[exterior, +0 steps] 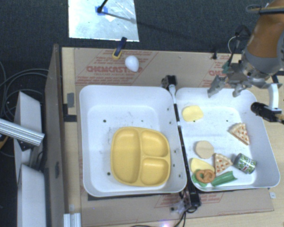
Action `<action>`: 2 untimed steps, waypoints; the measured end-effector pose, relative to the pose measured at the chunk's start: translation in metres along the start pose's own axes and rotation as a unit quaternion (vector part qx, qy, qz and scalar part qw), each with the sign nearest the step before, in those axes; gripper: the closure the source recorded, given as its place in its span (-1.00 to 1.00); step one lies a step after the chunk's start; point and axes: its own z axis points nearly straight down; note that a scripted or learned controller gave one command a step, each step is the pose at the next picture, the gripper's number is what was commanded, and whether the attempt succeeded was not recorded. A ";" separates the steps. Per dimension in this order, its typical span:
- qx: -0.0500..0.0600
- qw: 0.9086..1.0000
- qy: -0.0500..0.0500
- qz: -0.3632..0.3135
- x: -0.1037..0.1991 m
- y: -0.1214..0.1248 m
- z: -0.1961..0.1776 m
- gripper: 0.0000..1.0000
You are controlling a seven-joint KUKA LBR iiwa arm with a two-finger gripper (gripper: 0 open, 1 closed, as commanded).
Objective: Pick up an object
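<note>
Cables at the far left edge are cut off by the frame. Left bin holds a yellow divided tray, lying flat at lower centre. Right bin holds a pale yellow piece, a tan round piece, two pizza slices, a green can and a crowded cluster at the lower edge, hard to separate. Gripper, upper right, hangs over the right bin's back rim, fingers spread and holding nothing. Arm is cut off at right.
</note>
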 end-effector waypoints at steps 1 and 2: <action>0.003 1.000 0.000 -0.001 0.033 0.024 0.151 -1.00; -0.002 1.000 0.000 -0.001 0.031 0.027 0.131 1.00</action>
